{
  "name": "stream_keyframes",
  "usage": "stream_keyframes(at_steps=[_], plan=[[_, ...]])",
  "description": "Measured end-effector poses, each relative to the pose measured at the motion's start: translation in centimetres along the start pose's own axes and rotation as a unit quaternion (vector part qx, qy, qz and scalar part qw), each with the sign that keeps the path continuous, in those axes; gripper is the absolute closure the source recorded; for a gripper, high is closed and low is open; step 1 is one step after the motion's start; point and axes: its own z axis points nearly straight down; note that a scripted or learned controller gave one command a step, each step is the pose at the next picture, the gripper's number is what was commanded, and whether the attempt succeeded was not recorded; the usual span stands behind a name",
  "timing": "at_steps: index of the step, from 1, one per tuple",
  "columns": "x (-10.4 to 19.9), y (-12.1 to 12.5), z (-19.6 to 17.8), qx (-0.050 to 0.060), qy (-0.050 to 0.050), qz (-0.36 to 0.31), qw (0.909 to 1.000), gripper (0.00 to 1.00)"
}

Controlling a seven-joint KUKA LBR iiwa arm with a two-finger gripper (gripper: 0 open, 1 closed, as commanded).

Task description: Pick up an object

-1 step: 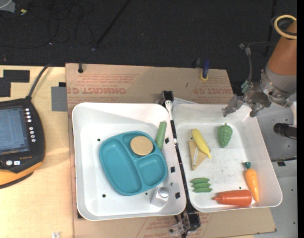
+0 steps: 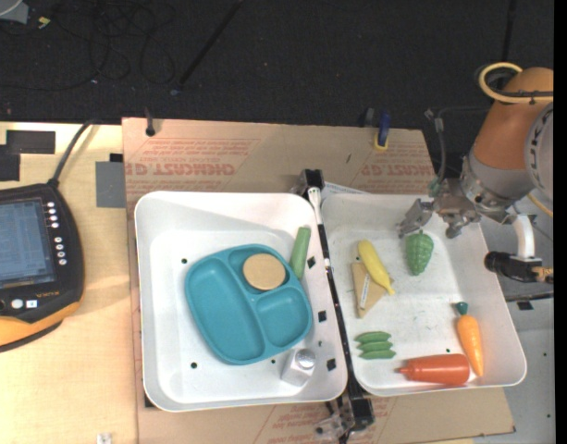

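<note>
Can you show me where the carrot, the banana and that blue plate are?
carrot (image 2: 469, 341): camera view, middle of its orange body.
banana (image 2: 375, 266): camera view, middle of the yellow fruit.
blue plate (image 2: 229, 322): camera view, bare floor of its large compartment.

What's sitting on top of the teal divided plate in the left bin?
A round tan disc rests on the teal plate, in its upper compartment. Whatever lies under the disc is covered.

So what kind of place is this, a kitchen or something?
More likely a robotics lab than a kitchen: a robot arm reaches over two white bins of toy food, such as a carrot, with a handheld control pendant and loose cables nearby.
</note>
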Motion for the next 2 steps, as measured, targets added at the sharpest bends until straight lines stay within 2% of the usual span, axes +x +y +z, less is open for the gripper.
stream_keyframes(at_steps=[1,2], plan=[[-2.3,-0.1,6.6,0.000,0.000,0.001,1.0000,0.00],[-2.3,0.1,5.2,-0.002,-0.001,0.000,1.0000,1.00]])
